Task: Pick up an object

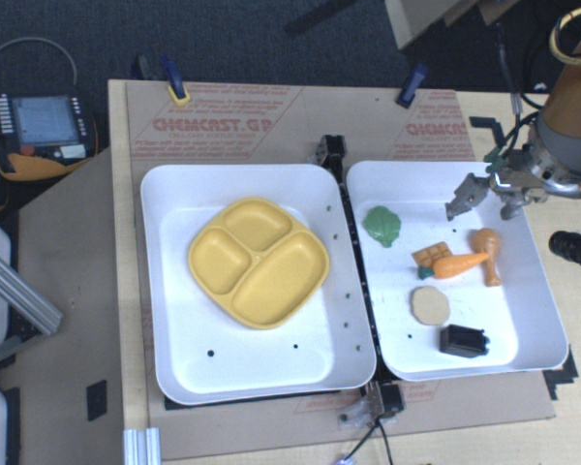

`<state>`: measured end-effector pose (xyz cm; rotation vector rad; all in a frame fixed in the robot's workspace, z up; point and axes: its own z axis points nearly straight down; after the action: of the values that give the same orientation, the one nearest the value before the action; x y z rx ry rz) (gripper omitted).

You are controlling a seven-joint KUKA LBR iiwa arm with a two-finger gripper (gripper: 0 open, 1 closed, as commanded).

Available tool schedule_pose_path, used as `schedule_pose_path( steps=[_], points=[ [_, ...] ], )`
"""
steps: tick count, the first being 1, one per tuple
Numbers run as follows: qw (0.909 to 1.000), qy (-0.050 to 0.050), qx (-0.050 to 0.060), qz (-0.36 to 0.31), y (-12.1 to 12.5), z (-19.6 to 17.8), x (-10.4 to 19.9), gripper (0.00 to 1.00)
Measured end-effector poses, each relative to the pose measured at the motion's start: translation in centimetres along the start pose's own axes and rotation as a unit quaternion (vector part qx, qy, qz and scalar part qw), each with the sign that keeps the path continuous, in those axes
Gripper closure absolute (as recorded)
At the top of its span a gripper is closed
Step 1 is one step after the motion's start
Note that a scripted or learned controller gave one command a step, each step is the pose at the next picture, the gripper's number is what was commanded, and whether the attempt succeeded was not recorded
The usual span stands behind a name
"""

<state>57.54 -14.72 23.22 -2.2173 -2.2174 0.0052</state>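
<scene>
the gripper [488, 198] is hanging with its fingers spread apart and nothing between them, over the far right part of the right bin [397, 356], just above the orange carrot [459, 264]. taking that carrot as the landmark, a tan drumstick [487, 253] is touching its right end, a small waffle piece [430, 256] is sitting against its left end, a green broccoli [382, 225] is lying farther left, and a round cookie [430, 306] and a black block [463, 341] are lying nearer the camera. well to the carrot's left, a yellow divided plate [259, 261] is resting in the left bin [174, 356].
</scene>
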Motion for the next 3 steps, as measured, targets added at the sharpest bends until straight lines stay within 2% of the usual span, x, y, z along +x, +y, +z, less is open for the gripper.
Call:
schedule_pose_path(
  steps=[1,2,3],
  points=[
    [1.0000,-0.001,-0.002,0.000,0.5,5.7,-0.5,0.00],
    [1.0000,0.000,0.001,0.000,0.7,12.0,-0.1,0.00],
    [1.0000,-0.001,-0.004,0.000,0.9,10.6,-0.2,1.00]
  ],
)
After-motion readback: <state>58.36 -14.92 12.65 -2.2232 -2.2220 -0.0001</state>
